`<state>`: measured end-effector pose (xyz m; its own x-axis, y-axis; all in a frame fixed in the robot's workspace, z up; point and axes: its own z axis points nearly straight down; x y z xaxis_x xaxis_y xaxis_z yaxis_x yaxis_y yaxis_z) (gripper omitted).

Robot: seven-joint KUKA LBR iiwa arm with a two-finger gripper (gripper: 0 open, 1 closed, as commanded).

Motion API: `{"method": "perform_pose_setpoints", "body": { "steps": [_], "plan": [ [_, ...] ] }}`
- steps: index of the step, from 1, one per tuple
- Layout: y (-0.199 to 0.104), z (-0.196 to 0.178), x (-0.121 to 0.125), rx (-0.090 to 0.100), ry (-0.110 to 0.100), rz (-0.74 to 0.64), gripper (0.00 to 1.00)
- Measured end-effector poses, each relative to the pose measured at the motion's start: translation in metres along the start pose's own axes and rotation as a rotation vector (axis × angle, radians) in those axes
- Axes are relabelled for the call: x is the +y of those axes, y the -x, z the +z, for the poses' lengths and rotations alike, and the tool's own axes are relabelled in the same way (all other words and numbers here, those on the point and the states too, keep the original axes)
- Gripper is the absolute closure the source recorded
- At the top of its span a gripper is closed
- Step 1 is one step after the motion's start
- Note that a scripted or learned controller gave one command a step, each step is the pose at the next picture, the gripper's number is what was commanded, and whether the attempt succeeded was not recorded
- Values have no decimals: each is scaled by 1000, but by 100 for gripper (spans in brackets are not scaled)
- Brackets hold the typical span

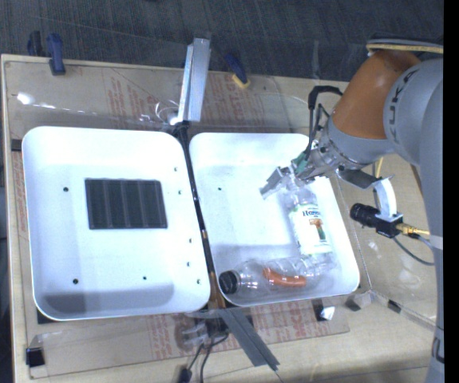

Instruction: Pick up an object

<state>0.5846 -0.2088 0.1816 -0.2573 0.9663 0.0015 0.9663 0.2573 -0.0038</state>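
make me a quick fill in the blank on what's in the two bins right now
1. The dark ridged panel lies in the ____ bin.
2. The clear bottle with a white label lies in the ____ bin.
3. The bottle with a black cap lies along the right bin's ____ wall.
4. The gripper hovers over the ____ bin.

Missing words: left; right; near; right

You are looking at an evenly, brightly lit view from above, where the two white bins (109, 298) glare almost to pure white and lose surface detail, while the dark floor (93, 6) at the far edge stays dim and grainy. A soft grey shadow lies along the near inside wall of the left bin, and glints show on the clear plastic sheet (157, 110) at the far side. The picture is slightly soft overall, with fine detail smeared on small items.
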Motion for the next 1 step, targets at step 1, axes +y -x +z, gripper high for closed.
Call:
{"method": "perform_pose_setpoints", "body": {
  "steps": [1],
  "plan": [
    [0,0,0,0,0,0,0]
  ]
}}
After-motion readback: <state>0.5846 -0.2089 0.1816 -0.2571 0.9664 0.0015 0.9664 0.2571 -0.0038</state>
